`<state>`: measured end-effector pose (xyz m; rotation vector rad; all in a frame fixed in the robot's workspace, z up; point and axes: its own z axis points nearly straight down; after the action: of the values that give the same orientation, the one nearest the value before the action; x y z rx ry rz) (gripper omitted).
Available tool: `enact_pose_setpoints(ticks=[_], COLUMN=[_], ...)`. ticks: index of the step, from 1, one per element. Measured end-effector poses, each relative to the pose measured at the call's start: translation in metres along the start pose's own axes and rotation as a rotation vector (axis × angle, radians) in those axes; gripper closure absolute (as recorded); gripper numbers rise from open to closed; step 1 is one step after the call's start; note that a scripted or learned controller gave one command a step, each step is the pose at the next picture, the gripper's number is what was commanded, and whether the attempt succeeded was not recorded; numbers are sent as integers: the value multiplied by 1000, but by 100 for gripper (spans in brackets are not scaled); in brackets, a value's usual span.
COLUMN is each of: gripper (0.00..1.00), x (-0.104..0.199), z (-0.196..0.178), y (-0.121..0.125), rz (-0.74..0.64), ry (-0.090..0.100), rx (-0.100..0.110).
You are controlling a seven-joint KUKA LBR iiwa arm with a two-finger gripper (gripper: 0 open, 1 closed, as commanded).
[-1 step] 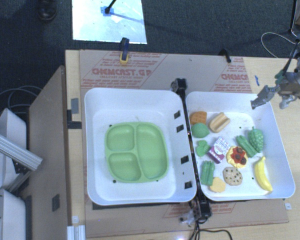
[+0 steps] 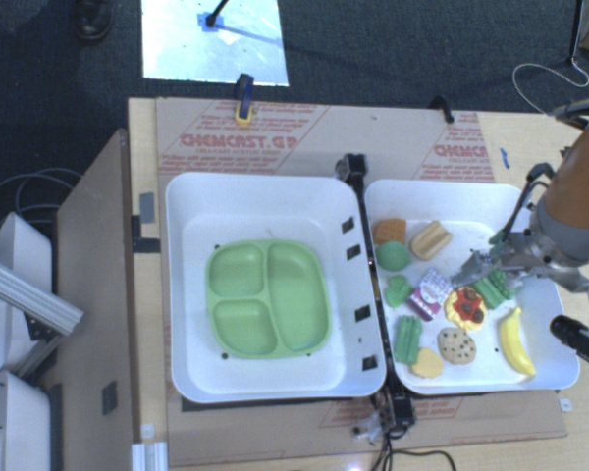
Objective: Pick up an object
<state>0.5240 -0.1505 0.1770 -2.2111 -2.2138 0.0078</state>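
The right bin [image 2: 540, 204] holds several toy foods. My gripper [image 2: 471, 268] comes in from the right and hangs low over the middle of this bin. Just below it is a red and yellow pizza piece [image 2: 465, 308], with a purple and white packet [image 2: 430, 293] to its left and a green ridged piece [image 2: 495, 288] to its right. A yellow banana [image 2: 515, 342] and a cookie [image 2: 456, 345] are nearer the front. I see nothing held in the gripper.
A bread roll [image 2: 430, 238], an orange bun [image 2: 390, 231] and a green ball [image 2: 393, 255] sit at the bin's back left. A green pickle [image 2: 407, 339] and a yellow piece [image 2: 427, 363] lie at the front left. The left bin [image 2: 191, 361] holds a green divided tray [image 2: 268, 295].
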Motion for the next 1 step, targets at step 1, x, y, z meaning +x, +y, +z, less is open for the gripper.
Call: enact_pose_setpoints(ticks=[1], gripper=[0], x=[-5], z=[56], y=[-31], rz=[2], ry=[-4], rx=[-8])
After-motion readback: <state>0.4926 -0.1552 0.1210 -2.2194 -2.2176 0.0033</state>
